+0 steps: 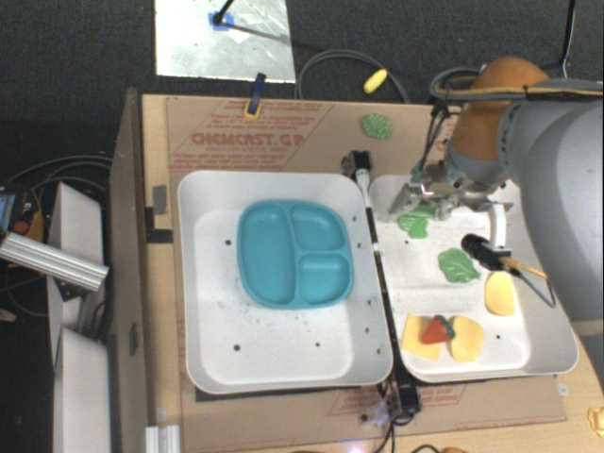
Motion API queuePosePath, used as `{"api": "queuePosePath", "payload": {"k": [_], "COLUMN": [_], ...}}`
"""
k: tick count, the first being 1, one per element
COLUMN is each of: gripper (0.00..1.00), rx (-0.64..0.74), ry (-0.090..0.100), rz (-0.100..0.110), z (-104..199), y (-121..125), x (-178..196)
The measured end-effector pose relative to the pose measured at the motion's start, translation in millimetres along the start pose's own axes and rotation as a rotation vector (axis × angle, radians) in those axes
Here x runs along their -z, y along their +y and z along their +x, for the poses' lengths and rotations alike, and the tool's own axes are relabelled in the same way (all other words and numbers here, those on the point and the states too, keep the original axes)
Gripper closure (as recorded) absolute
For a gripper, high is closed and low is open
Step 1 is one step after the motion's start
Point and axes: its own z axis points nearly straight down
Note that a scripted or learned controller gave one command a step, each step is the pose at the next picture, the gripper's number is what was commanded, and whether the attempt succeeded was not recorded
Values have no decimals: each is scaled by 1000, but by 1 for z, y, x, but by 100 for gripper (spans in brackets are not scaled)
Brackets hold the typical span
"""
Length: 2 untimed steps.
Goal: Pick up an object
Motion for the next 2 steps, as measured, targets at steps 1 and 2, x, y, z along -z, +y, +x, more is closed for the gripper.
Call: {"api": "queuePosePath", "payload": {"k": [1,2], "gripper": [100,100], "rx": [2,-4], "ry": [-3,-2], "rz": [3,-11], "z": [-2,-26], "y": [0,2], "x": [12,110]}}
